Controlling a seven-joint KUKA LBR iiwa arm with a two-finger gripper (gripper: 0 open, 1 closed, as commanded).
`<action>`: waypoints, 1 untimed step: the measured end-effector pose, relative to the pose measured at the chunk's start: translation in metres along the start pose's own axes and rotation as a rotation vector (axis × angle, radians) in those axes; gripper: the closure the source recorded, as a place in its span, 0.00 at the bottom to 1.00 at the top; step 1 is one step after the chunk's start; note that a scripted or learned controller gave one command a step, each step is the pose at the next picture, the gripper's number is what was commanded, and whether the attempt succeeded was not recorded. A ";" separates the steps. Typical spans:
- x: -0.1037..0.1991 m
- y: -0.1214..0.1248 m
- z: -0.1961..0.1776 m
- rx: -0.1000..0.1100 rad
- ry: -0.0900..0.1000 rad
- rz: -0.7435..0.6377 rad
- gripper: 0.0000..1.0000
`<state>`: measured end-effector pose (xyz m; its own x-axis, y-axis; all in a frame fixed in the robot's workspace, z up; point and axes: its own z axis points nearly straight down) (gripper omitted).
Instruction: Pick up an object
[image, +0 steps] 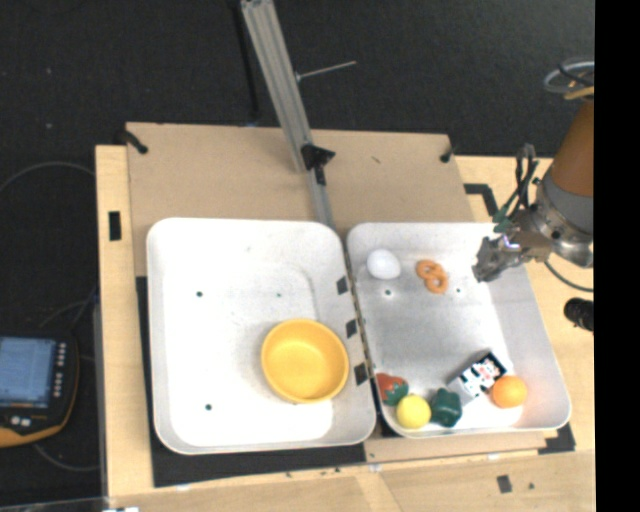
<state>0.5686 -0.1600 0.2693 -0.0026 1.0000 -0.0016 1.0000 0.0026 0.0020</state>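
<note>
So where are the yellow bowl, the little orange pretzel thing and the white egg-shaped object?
yellow bowl (304, 358), camera view, on the bowl's inner floor.
orange pretzel (432, 275), camera view, on the middle of its twisted body.
white egg-shaped object (383, 264), camera view, on its rounded top.

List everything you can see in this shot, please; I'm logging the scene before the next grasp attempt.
white bins: two, white, side by side on the bench
bowl: one, yellow, left bin, near its right wall
white ball: one, white, right bin, far left corner
pretzel-shaped piece: one, orange, right bin, right of the white ball
red and green piece: one, right bin, near left corner
yellow ball: one, yellow, near edge of right bin
dark green block: one, beside the yellow ball
black and white box: one, near right corner
orange ball: one, orange, beside that box
handheld pendant: one, orange and dark with a blue screen, left of the bench
gripper: one, grey, over the right bin's far right edge
</note>
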 end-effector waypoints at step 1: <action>0.054 0.004 -0.006 0.000 0.003 -0.005 1.00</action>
<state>0.5729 -0.1056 0.2751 -0.0076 1.0000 0.0013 1.0000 0.0076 0.0019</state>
